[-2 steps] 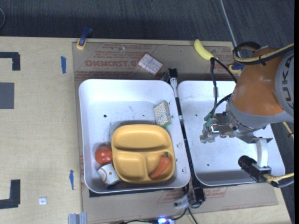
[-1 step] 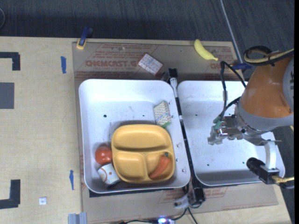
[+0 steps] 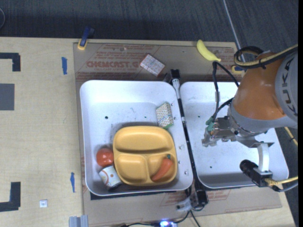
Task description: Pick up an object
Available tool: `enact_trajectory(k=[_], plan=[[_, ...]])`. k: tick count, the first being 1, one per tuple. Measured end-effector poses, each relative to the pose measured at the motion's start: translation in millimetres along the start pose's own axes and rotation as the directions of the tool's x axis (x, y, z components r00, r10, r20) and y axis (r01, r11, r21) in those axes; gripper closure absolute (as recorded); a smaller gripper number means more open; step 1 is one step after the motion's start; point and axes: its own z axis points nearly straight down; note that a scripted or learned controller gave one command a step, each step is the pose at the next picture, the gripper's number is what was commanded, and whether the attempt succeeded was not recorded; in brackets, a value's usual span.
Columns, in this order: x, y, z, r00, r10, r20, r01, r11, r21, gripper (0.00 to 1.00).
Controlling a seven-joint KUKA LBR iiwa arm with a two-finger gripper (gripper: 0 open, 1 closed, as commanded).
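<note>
Objects for picking all lie in the left shallow white bin [image 3: 90, 122], which sits on the desk [image 3: 38, 126] touching the right shallow white bin [image 3: 213, 171] along their shared rim. The grey arm with its orange band [image 3: 258, 98] hangs over the right bin, and its gripper [image 3: 214, 132] hovers above that bin's bare floor near the shared rim.

From the gripper, the big yellow divided plastic plate [image 3: 137, 140] lies at about 8 o'clock, across the rim. The red round toy tomato [image 3: 104, 156] touches the plate's 9 o'clock edge, and a small white-and-orange can [image 3: 110, 176] sits just below it. An orange toy carrot [image 3: 163, 169] rests in the plate's lower right compartment, its long axis running 1 to 7 o'clock. The small patterned packet [image 3: 164, 114], at the gripper's 10 o'clock, looks nearest.

I cannot tell whether the gripper is released or clenched; nothing is seen in it.
</note>
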Motion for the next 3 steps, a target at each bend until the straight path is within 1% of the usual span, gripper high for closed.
enact_trajectory(k=[1, 2, 3], plan=[[-77.3, -1.3, 54.9, 1.000, 0.003, 0.001, -0.003, 1.000, 0.001, 1.00], [-6.2, 0.4, 19.9, 1.000, 0.000, 0.002, 0.000, 1.000, -0.004, 1.00], [-6.5, 0.4, 19.9, 1.000, 0.001, 0.002, -0.001, 1.000, -0.004, 0.00]])
